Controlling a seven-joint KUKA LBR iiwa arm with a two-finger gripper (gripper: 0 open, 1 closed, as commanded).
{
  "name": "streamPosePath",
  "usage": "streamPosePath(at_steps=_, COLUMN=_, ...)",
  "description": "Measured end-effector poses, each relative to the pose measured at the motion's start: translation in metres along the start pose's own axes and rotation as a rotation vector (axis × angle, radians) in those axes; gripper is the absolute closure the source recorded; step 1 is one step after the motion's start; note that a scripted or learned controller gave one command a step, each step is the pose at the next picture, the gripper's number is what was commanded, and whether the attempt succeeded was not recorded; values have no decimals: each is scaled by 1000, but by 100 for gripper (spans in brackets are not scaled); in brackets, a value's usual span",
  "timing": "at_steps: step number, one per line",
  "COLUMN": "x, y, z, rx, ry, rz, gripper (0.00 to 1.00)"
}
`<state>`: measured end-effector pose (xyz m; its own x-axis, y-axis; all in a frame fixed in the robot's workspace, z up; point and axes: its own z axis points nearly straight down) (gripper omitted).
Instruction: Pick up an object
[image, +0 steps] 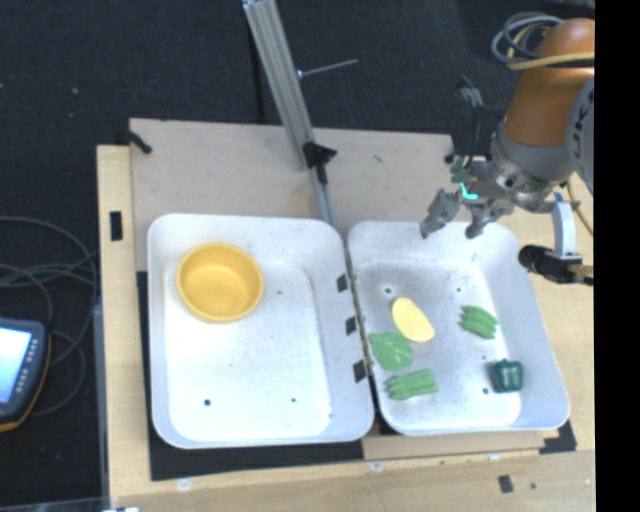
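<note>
My gripper (456, 220) hangs over the far edge of the right bin (530, 300), its two fingers spread open with nothing between them. Below it in that bin lie a pale yellow oval piece (412, 320), a light green leafy piece (390, 350), a green ridged piece (412, 384), a small green piece (478, 321) and a dark green pepper-like piece (506, 376). The nearest of them, the yellow piece, sits well in front of the fingers.
The left bin (300, 400) holds a yellow bowl (220, 282) at its far left. A grey metal post (290, 100) rises slanted behind the bins. A handheld screen (15, 370) lies off the bench at the left.
</note>
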<state>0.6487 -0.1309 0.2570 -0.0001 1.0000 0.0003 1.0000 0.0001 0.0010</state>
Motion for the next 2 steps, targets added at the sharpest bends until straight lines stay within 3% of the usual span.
streamPosePath(at_steps=1, x=0, y=0, z=0, rx=0, ry=0, rz=0, gripper=0)
streamPosePath(at_steps=2, x=1, y=5, z=61, rx=6, ry=0, rz=0, gripper=0)
